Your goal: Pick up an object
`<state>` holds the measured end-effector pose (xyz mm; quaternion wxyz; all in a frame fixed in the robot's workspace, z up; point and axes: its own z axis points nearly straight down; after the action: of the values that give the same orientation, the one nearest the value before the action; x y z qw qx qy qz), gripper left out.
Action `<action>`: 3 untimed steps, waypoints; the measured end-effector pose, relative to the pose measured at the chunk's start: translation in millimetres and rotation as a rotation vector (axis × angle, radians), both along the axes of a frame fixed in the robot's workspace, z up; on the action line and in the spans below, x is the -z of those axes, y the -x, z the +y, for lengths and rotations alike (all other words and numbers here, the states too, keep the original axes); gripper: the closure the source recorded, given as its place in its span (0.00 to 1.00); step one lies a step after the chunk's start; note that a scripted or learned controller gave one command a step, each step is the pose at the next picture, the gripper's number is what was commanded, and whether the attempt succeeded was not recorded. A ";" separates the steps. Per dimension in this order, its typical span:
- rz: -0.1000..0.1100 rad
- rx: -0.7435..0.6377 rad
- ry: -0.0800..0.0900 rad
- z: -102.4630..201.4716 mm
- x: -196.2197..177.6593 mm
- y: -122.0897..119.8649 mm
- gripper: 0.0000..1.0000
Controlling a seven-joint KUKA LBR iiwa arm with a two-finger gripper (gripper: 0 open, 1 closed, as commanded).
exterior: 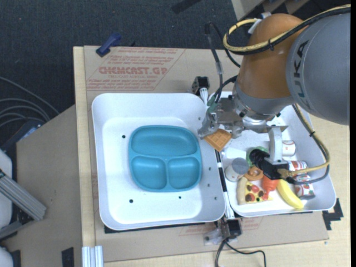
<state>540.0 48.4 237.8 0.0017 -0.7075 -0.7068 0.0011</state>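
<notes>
The grey-and-orange arm (311, 49) reaches in from 2 o'clock and sets its tool (221, 128) low over the seam where the two white bins meet, just right of centre. A tan, grid-patterned waffle piece (218, 140) sits directly under the tool, at its 6 o'clock, touching or nearly touching it. Whether the tool is open or closed on the piece cannot be told from this angle, and it is unclear whether the piece rests on the bin edge or is lifted.

The step in hand looks like the grasp itself, with the waffle piece as the likely target. The next move probably calls for a firm close and a straight lift clear of the dividing rims, since a thin, flat piece on an edge could slip or tip into either bin.

The left bin (105, 149), toward 9 o'clock, carries a blue divided plate (165, 157). The right bin (267, 211), toward 4 o'clock, is crowded with a toy pizza slice (251, 191), a banana (290, 194) and small cans (297, 166) whose labels are too small to read.

At 11 o'clock a brown sheet (133, 60) on the counter (55, 143) bears red print reading "CHEMCAST GP", with finer lines too blurred to make out. Dark letters on the arm's grey casing read "KU", the rest cut off by the curve.
</notes>
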 end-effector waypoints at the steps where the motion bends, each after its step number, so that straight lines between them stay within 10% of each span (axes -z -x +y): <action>1: -0.001 -0.002 0.000 8.1 -21.1 20.5 1.00; 2: -0.005 -0.001 0.002 -40.3 -15.5 -101.6 1.00; 3: -0.002 -0.003 0.000 8.6 -20.3 -92.7 1.00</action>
<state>632.7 57.0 258.1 0.0010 -0.7065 -0.7077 0.0005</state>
